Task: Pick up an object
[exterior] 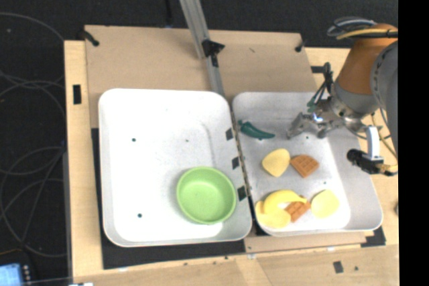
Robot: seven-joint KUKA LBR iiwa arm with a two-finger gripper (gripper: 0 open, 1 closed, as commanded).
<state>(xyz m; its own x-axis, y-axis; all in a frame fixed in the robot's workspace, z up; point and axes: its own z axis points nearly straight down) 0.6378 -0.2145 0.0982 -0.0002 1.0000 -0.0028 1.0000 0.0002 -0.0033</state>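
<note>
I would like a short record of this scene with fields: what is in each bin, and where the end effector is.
left bin: one green bowl, near its front right corner
right bin: teal piece, yellow piece, orange waffle-like piece, pile of yellow and orange pieces at the front
end effector: over the back of the right bin, nothing seen between its fingers
nearest item to end effector: the orange waffle-like piece

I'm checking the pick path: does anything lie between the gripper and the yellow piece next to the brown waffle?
Nothing visible does. The gripper hangs over bare floor of the right bin, and the yellow piece lies below-left, beside the waffle.
</note>
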